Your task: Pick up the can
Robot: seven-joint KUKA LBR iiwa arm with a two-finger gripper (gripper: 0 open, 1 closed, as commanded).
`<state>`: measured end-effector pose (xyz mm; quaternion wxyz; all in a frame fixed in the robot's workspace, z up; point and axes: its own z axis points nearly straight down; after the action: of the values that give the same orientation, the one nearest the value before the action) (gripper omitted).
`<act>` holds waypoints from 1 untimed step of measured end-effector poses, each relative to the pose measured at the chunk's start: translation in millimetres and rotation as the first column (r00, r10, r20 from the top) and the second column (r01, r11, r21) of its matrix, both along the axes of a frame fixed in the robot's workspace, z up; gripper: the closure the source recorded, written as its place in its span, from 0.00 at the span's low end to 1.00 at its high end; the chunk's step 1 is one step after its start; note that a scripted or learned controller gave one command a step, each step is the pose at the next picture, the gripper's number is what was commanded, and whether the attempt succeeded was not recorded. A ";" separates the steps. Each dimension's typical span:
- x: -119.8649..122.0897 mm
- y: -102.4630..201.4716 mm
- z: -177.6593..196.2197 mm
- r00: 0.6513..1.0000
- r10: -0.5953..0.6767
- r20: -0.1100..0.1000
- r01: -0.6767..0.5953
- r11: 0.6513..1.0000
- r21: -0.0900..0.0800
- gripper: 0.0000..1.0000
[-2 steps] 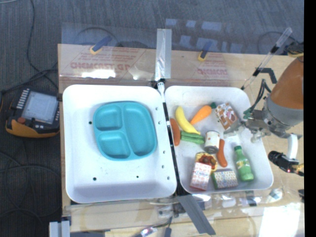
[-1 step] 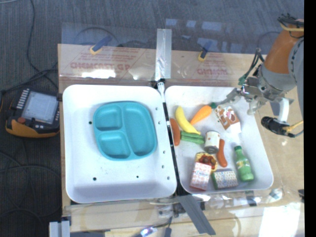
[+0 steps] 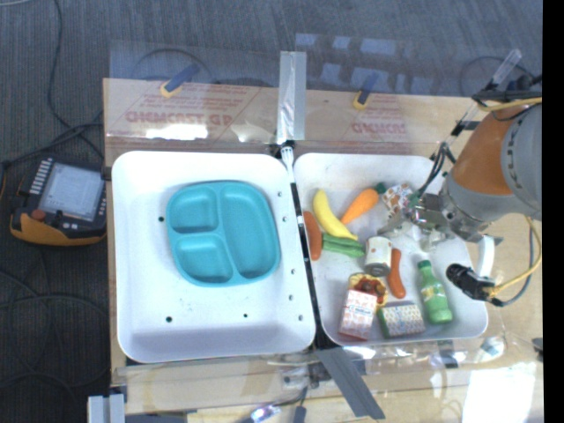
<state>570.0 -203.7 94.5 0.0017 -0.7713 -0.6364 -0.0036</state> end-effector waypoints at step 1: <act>61.7 -0.1 -3.1 0.943 -0.327 -0.068 0.328 0.945 0.009 0.00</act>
<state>631.7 -203.7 91.4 0.0296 -0.8660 -0.4989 0.0149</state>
